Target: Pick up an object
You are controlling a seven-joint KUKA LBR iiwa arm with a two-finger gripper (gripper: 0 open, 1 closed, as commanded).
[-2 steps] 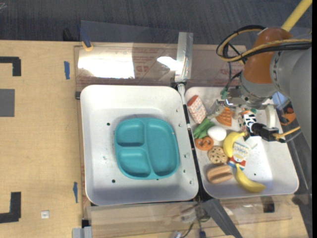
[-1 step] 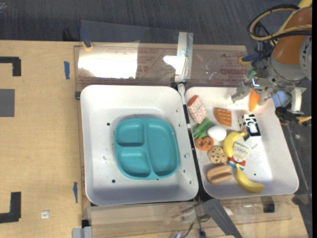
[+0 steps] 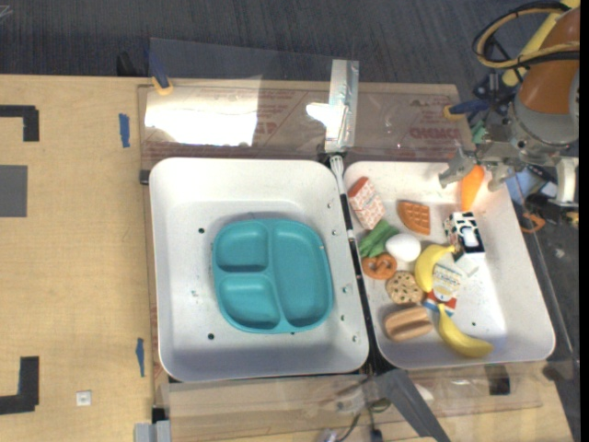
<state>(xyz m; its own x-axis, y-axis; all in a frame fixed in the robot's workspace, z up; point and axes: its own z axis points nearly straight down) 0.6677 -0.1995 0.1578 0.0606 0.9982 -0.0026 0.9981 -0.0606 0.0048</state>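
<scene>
My gripper hangs over the back right corner of the right bin, under the arm's orange band. A small orange carrot-like piece sits between its grey fingers, and the gripper looks shut on it. Below it in the bin lie a black-and-white box, a banana, a white packet, a waffle, a red-and-white carton, a white egg, a green piece, a pretzel, a cookie and a hot dog bun.
The left bin holds a teal divided plate. A clear plastic sheet and a metal divider stand behind the bins. Yellow and black cables loop beside the arm at the top right.
</scene>
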